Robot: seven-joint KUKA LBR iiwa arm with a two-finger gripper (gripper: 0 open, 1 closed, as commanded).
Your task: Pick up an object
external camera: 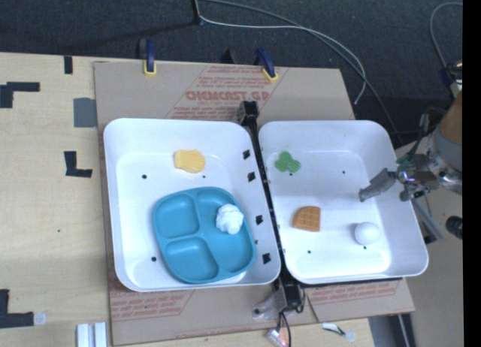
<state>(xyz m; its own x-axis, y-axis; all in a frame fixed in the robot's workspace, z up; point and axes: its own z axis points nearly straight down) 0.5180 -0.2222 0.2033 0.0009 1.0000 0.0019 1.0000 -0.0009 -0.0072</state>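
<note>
Over in the right bin (376,139) lie three small things: a white ball (366,233) near the front right, an orange waffle-like piece (307,218) just left of it, and a green bit (286,162) toward the back left. At that bin's right rim hangs the gripper (373,188), gripping nothing; how wide it stands I cannot tell. Next door, the left bin (120,188) carries a blue divided plate (192,244) with a white lump (230,219) on it, and a yellow piece (189,161) behind.

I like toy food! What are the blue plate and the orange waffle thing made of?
The blue plate looks like hard plastic: smooth, one even colour, moulded compartments. The orange waffle piece is probably plastic or rubber toy food, with a matte look and a faint grid; the view is too small to tell which.
</note>
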